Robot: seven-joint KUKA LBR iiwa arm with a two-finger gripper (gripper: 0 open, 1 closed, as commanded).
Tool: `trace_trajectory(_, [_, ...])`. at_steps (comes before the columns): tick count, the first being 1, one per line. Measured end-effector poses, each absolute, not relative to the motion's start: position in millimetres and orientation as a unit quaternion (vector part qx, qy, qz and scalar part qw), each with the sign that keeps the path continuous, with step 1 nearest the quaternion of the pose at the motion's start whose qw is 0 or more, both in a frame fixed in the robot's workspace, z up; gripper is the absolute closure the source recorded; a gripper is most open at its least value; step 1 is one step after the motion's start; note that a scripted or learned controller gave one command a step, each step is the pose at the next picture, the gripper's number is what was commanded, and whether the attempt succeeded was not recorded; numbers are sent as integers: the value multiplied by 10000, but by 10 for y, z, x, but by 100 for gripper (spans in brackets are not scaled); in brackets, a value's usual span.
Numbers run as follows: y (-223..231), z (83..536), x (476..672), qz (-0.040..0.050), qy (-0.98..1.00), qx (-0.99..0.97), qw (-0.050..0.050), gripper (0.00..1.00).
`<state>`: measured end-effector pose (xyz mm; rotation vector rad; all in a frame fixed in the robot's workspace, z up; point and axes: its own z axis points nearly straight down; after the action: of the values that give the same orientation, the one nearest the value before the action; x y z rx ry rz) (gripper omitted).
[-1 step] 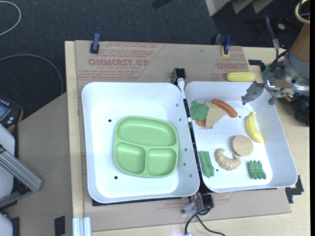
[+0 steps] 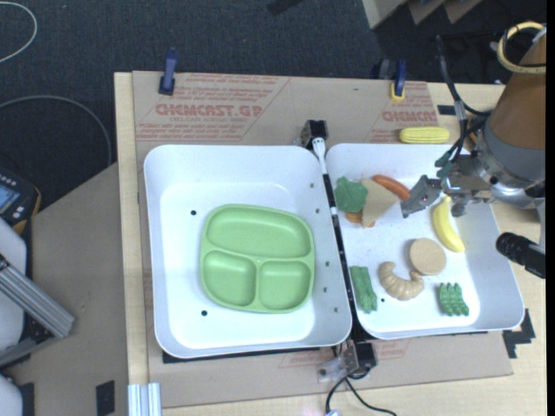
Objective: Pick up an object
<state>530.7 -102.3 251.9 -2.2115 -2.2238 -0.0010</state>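
Your likeliest target is the banana (image 2: 448,226), lying in the right bin (image 2: 507,306) toward its right wall, just right of and below the gripper (image 2: 434,194), whose jaws hang low over the bin between the carrot (image 2: 390,185) and the banana; how wide they stand you cannot tell, and nothing shows between them. You look to be in the approach, so the next move calls for lining up over one piece and descending. The croissant (image 2: 401,282), round biscuit (image 2: 427,256) and green pieces crowd the near half, while the left bin (image 2: 165,232) has open floor around its green tray (image 2: 257,257).
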Motion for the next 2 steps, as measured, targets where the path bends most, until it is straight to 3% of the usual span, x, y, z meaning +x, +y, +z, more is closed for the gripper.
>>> trace_trajectory(1, [-1339, 1419, 4741, 45, -7051, -7090, 59, 0])
trace_trajectory(2, [-982, 823, 4990, 1, -7080, -7062, 12, 0])
